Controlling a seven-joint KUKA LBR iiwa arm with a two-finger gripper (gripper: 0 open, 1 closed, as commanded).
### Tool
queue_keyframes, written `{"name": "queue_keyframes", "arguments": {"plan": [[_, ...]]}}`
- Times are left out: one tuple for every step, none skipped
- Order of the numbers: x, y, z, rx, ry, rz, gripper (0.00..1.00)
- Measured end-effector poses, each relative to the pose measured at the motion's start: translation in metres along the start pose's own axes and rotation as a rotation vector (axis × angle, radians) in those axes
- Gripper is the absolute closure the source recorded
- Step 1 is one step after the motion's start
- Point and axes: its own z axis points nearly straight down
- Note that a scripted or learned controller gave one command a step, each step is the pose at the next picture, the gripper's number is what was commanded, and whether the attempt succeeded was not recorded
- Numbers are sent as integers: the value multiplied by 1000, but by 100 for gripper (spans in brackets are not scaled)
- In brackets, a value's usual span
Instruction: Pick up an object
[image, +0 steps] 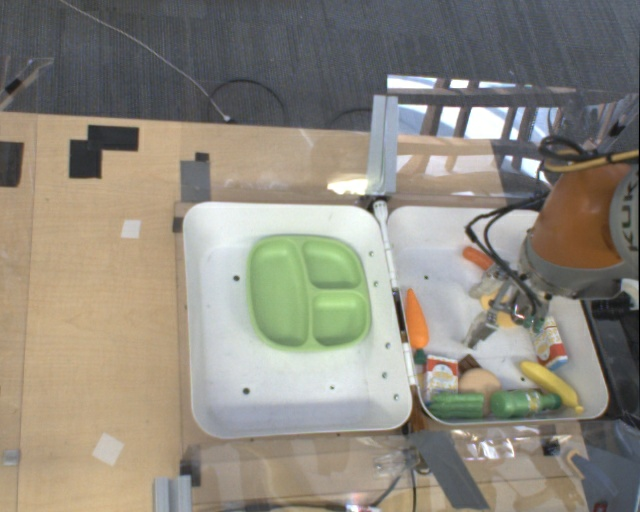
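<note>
My gripper (492, 316) hangs low in the right bin (440, 235), below the orange band of the arm (580, 225). Its fingers stand open, with nothing clearly between them. A small yellow item (516, 319) lies right beside the fingers, and an orange piece (477, 257) lies just behind them. A carrot (416, 318) rests along the bin's left wall. Along the front edge lie a red-and-white carton (441, 376), a tan rounded item (481, 381), a green cucumber (457, 405), a green bottle (522, 403) and a banana (549, 383). A small red-labelled bottle (549, 344) lies at the right.
The left bin (215, 400) holds a green divided plate (308, 292). A metal post (383, 145) stands behind the wall between the bins. Black cables (490, 230) trail from the wrist over the right bin's back half.
</note>
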Motion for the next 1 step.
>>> {"name": "queue_keyframes", "arguments": {"plan": [[-81, 4, 3, 5, 26, 133, 0]]}}
